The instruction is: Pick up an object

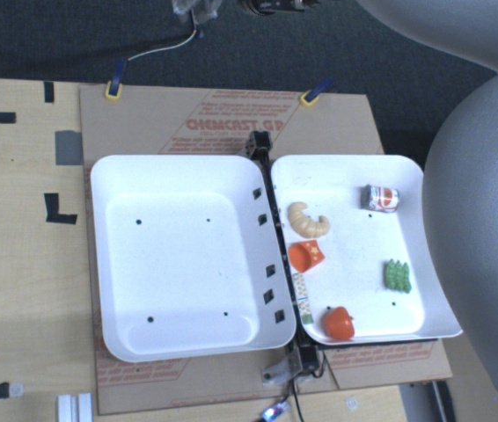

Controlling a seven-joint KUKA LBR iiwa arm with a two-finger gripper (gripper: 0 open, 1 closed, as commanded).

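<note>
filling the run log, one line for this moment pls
phase: pre-grasp | arm: over right edge | right bin: can, croissant, tomato | held: nothing seen

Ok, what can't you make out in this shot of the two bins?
- Hand: blurred at the camera view's top edge, so its state is unreadable.
- Small can: its label is too small to read.
- Green item: too small to identify.
- Arm: cut off by the right edge, and it covers the right bin's far rim.

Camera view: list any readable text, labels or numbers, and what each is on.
"CHEMCAST GP": red print, upside down, on the brown board under the bins.
Red print at the board's lower edge: too blurred to read.
Small can label: too small to read.
Patterned strip in the right bin: illegible.
</note>
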